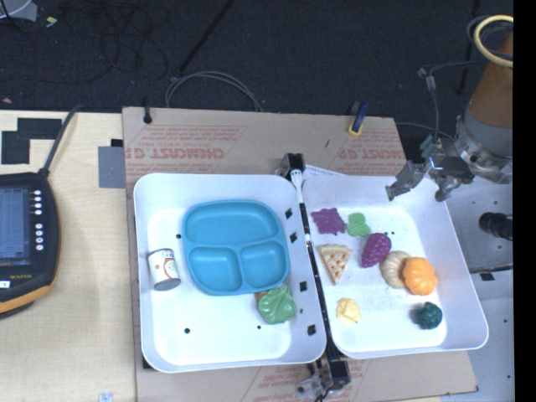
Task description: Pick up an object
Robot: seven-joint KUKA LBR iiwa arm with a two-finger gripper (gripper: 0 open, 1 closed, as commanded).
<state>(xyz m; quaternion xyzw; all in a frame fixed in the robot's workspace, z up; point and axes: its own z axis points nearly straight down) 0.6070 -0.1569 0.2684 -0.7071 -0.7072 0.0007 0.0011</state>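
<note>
the gripper (423, 183) hangs spread wide, holding nothing, over the right bin's (469, 308) far corner.

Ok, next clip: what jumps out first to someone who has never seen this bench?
The blue divided tray dominates the left bin, with a small can to its left and a green leafy toy at its lower right corner. The right bin holds scattered toy foods, the orange pumpkin brightest. The gripper hovers at that bin's upper right corner, holding nothing.
</note>
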